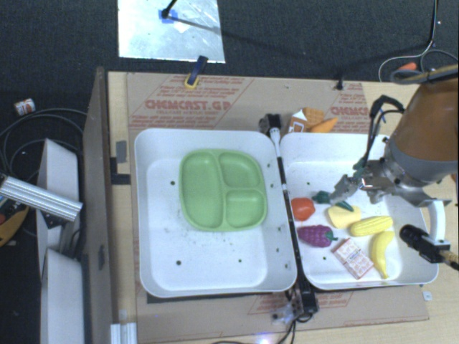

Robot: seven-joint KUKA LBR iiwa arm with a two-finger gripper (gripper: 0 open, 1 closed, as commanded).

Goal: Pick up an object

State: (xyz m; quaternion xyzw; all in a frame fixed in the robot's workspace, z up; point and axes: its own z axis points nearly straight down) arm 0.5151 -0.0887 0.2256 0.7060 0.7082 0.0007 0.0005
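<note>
Left bin [154, 213]: you've got a green divided plate [221, 190] lying flat near the middle, three compartments, nothing in them. Not a likely pick.

Right bin [315, 160]: all the loose stuff sits in its lower half. Left to right you see a red tomato toy [303, 208] just by the divider, purple grapes [315, 235] below it, a small dark green piece [323, 196], a pale yellow piece [344, 216] with a green top, a red-white packet [352, 257], a corn cob [371, 226], and a banana [382, 253] near the right wall. An orange carrot-like toy [320, 125] lies outside the bin, on the cardboard behind it.

Gripper [349, 185]: it hangs low over the right bin, just above and beside the dark green piece and the pale yellow piece. You can't tell how far the jaws are spread from this slant, and nothing shows held between them.

Step, as a guess: approach, grasp not made. Nearest candidates are the pale yellow piece and the green bit. Next move calls for a straight descent onto one item; they're packed close, so expect neighbours to get nudged.
</note>
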